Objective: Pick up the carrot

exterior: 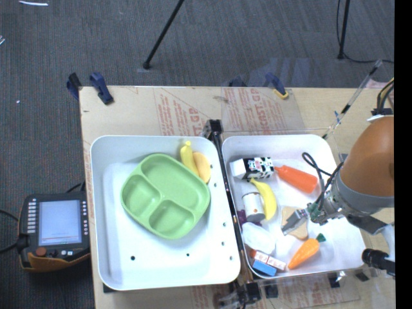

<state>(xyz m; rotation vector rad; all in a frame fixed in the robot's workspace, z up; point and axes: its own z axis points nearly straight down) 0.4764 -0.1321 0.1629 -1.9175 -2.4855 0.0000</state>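
**Arm hovering above the carrot in the right bin**

The carrot (pixel 304 252) is lying tilted at the lower right of the right bin (pixel 322 141), its green top pointing up-right. The gripper (pixel 295 221) is hanging just above-left of it, over a tan wedge (pixel 297 232); whether the jaws are spread or pressed together, I cannot tell. A banana (pixel 266 198) is lying centre-bin, and a green divided plate (pixel 165 195) is sitting in the left bin (pixel 106 250)
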